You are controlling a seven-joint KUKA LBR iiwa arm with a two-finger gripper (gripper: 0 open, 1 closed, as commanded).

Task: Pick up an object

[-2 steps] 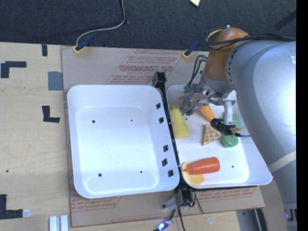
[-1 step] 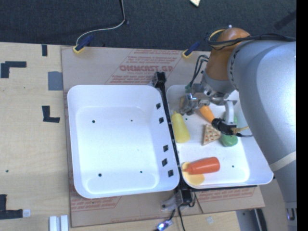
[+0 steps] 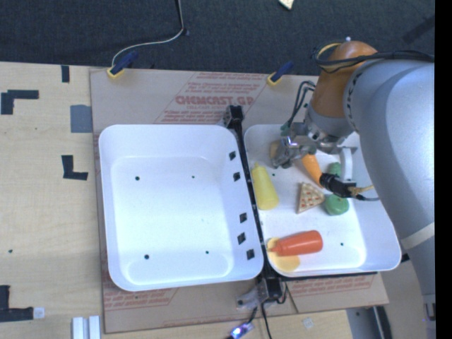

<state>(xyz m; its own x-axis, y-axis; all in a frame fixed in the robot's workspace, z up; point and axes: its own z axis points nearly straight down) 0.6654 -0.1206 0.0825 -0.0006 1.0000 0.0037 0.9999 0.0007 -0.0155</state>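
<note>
Where claw hovers, tapered orange carrot lies beside.

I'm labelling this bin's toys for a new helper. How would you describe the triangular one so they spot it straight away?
Look in the right-hand white bin, near its middle. The tan, speckled triangular wedge lies flat there, between the pale yellow corn-like cylinder and the round green toy. It is the bin's one flat, three-cornered piece.

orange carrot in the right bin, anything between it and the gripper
Nothing visible stands between them. The gripper is low in the right bin, with the orange carrot just beside it on the arm's side. The cracker triangle and yellow corn cob lie nearer the camera, off that line.
</note>
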